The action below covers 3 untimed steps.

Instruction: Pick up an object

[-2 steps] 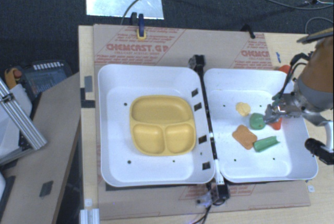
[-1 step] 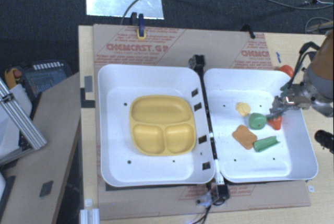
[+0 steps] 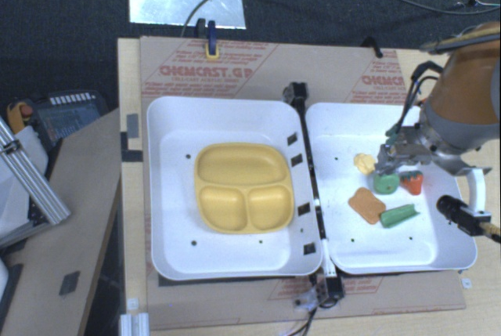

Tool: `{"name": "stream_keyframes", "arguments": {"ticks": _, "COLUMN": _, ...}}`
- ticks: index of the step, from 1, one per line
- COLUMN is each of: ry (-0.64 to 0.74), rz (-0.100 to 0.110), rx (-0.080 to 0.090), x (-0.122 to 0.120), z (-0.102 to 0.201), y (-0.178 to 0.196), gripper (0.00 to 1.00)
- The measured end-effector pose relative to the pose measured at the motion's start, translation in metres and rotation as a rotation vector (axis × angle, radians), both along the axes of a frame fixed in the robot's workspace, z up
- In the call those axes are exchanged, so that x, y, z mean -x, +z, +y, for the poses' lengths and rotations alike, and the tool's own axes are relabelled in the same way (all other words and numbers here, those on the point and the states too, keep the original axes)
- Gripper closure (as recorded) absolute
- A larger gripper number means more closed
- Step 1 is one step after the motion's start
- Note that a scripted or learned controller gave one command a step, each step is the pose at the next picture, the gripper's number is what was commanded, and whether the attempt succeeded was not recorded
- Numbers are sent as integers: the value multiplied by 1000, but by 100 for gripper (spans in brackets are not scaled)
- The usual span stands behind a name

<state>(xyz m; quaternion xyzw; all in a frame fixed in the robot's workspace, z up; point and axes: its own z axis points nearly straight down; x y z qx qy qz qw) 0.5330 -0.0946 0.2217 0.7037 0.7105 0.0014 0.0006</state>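
Camera view: gripper low in right bin, directly over round green piece; whether jaws open or closed, cannot tell. Red piece, yellow piece, orange piece, long green piece close around. Yellow divided tray in left bin.

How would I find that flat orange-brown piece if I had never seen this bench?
Look in the right-hand white bin, where small toy foods lie together. The orange-brown piece lies nearest the divider, just left of the long green piece. It alone is flat and tan-orange; its neighbours are green, yellow or red.
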Motion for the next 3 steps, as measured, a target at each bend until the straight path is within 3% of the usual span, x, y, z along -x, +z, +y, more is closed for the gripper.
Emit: {"name": "stream_keyframes", "arguments": {"ticks": 3, "ry": 1, "rz": 1, "rx": -1, "x": -18, "z": 179, "y": -7, "gripper": 100}}
